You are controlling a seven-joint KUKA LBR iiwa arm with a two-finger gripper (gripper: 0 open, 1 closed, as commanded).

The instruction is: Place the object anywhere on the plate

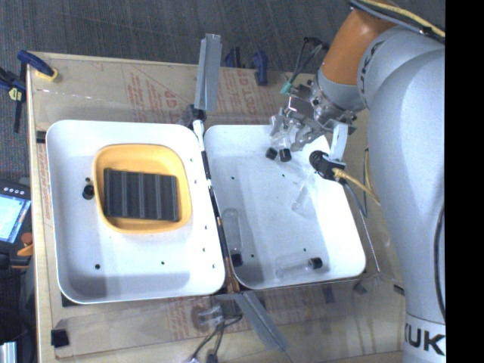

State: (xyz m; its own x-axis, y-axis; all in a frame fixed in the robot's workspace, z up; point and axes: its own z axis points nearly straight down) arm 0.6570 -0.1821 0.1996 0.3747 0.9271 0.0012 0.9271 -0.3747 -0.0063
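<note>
Yellow plate point(141, 159) sits in the left white bin point(68, 255) on my screen, a dark ribbed block point(142, 194) lying flat on its middle. From the right, the grey arm point(401, 127) with its orange band reaches over the far corner of the right bin point(261, 218). Its gripper point(277, 153) hangs above that bin's upper part, black fingertips point(270, 153) set a little apart with nothing between them. A small dark object point(315, 263) lies near the right bin's near edge. Another small dark piece point(88, 190) rests just left of the plate
</note>
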